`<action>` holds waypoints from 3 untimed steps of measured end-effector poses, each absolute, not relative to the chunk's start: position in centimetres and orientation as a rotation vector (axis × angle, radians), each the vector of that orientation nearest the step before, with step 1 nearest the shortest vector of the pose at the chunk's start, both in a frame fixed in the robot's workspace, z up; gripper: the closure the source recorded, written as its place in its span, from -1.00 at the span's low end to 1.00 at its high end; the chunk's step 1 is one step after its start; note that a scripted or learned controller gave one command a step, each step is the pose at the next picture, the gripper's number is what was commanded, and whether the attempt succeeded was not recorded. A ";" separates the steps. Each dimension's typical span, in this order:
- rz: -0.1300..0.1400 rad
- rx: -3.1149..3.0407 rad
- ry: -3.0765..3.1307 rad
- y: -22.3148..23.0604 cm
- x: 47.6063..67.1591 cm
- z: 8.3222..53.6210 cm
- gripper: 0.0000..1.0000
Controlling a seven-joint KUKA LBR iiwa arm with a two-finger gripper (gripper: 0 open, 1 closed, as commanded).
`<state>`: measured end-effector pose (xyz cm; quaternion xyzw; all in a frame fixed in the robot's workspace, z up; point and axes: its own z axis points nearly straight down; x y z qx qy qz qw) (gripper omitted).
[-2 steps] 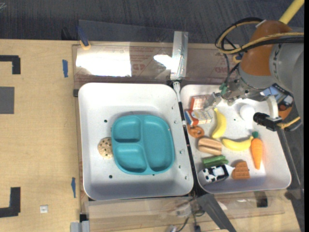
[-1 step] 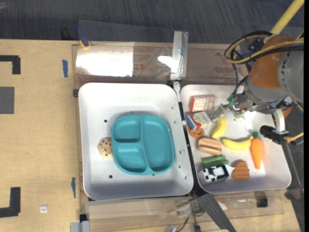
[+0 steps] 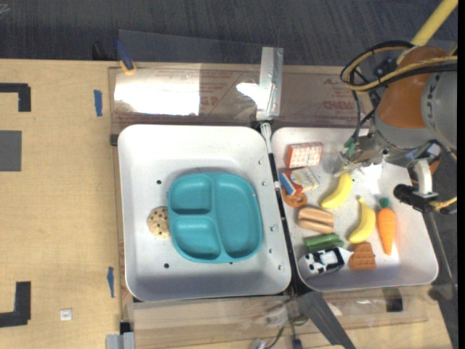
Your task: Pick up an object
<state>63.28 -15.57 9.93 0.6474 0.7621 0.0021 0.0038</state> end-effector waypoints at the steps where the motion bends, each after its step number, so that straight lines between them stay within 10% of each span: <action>1: 0.013 2.212 2.224 -5.3 65.5 18.9 1.00; 2: 0.001 2.220 2.221 -5.8 65.3 18.5 -1.00; 3: 0.000 2.179 2.261 -9.2 65.3 9.1 -1.00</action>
